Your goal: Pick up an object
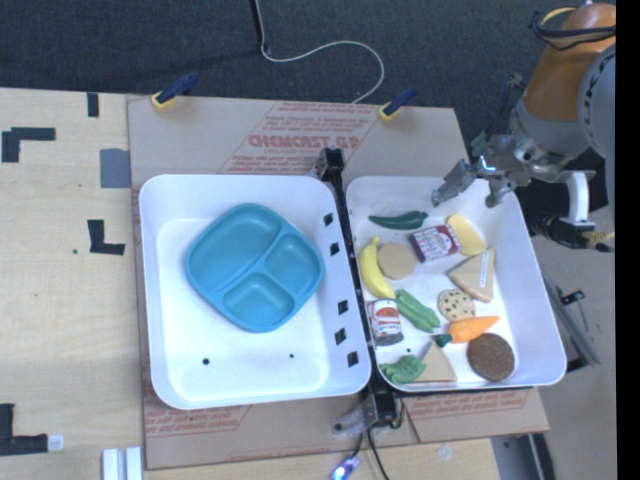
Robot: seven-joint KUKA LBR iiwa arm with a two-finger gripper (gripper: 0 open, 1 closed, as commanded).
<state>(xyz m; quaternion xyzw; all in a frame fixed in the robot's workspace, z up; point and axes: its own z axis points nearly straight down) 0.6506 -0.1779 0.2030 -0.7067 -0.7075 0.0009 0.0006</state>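
The right bin (530,258) holds several toy foods: a green chilli (398,219), a banana (374,268), a round tan biscuit (396,260), a dark red packet (433,242), a yellow lemon-like piece (465,233), a cheese wedge (474,276), a chip cookie (455,303), a carrot (468,329), a brown round patty (491,356), a small can (385,321) and green leafy pieces (417,309). My gripper (470,183) hangs open over the bin's far right corner, above the yellow piece, with nothing between its fingers.
The left bin (165,268) holds a blue compartment plate (255,265). A black divider (345,268) runs between the bins. Cardboard (300,138) lies under both, with two clamps (175,90) at its far edge and a white cable (320,53) behind.
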